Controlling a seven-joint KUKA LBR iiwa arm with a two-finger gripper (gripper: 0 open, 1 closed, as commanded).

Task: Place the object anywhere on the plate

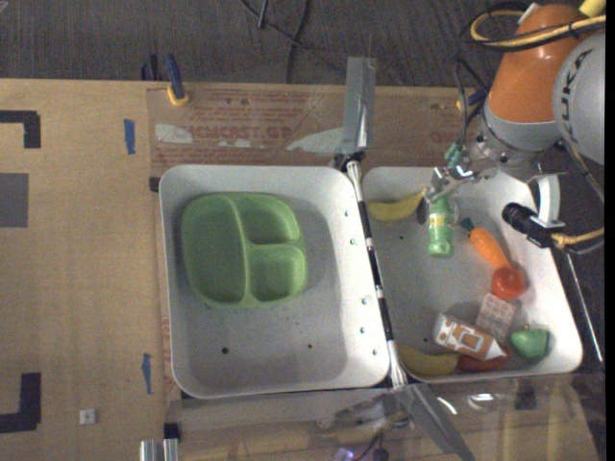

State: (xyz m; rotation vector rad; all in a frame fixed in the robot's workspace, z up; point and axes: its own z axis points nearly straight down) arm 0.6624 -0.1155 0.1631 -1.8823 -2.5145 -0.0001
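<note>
A green divided plate lies in the left bin, toward its upper left. My gripper hangs over the upper left part of the right bin. Directly under it is a small green bottle, whose top end meets the gripper. From this angle I cannot make out whether the bottle is gripped. The grey arm with its orange band reaches in from the upper right.
The right bin also holds a banana by its left wall, a carrot, a red round fruit, a juice carton, a green pepper and a second banana. A metal divider stands between the bins.
</note>
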